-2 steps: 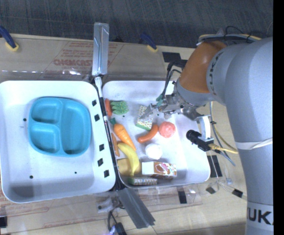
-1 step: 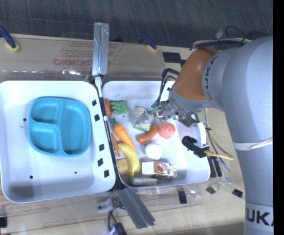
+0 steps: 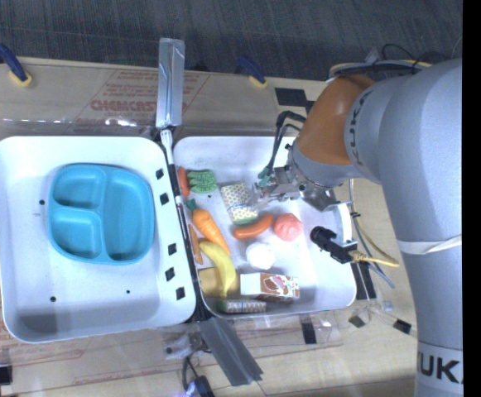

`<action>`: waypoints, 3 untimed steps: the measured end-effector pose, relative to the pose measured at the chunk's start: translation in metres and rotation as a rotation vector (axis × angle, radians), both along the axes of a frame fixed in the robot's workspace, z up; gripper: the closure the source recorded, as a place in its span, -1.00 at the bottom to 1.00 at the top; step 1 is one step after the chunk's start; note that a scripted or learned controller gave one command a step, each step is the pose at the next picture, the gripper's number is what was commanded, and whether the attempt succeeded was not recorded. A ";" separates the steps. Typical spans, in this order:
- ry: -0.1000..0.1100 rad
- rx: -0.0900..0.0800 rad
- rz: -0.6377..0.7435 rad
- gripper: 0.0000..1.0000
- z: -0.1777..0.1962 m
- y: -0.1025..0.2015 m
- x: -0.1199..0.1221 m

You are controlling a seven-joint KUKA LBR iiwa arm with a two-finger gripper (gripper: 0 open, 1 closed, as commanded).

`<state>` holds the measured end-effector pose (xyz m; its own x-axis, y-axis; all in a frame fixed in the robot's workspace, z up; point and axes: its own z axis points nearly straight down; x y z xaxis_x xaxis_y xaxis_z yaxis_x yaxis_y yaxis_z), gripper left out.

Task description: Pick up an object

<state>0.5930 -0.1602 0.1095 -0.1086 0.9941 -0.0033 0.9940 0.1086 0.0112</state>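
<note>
Camera view, near to far: right bin (image 3: pixel 339 284) holds carton (image 3: pixel 269 286), banana (image 3: pixel 218 265), white ball (image 3: pixel 260 255), carrot (image 3: pixel 210 227), sausage (image 3: pixel 252 226), pink ball (image 3: pixel 287 227). Pincer (image 3: pixel 271 187) hangs low above them, just past sausage; can't tell its state. Left bin (image 3: pixel 16 246) holds blue tray (image 3: pixel 102 212).

The grey arm with its orange band (image 3: pixel 333 126) reaches in from the right. Its two-finger gripper (image 3: pixel 271 185) hangs low over the right white bin (image 3: pixel 223 149).

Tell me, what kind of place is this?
Probably a robotics lab: a grey arm's gripper reaches into a white bin of toy food, beside another bin holding a blue divided tray.
</note>
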 end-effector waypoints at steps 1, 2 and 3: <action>0.000 0.000 0.001 -1.00 0.000 0.000 0.000; 0.015 0.003 0.050 -1.00 -0.018 0.002 -0.032; 0.017 0.002 0.053 1.00 -0.009 0.002 -0.032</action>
<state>0.5614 -0.1586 0.1007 -0.1609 0.9870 0.0014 0.9870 0.1609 -0.0054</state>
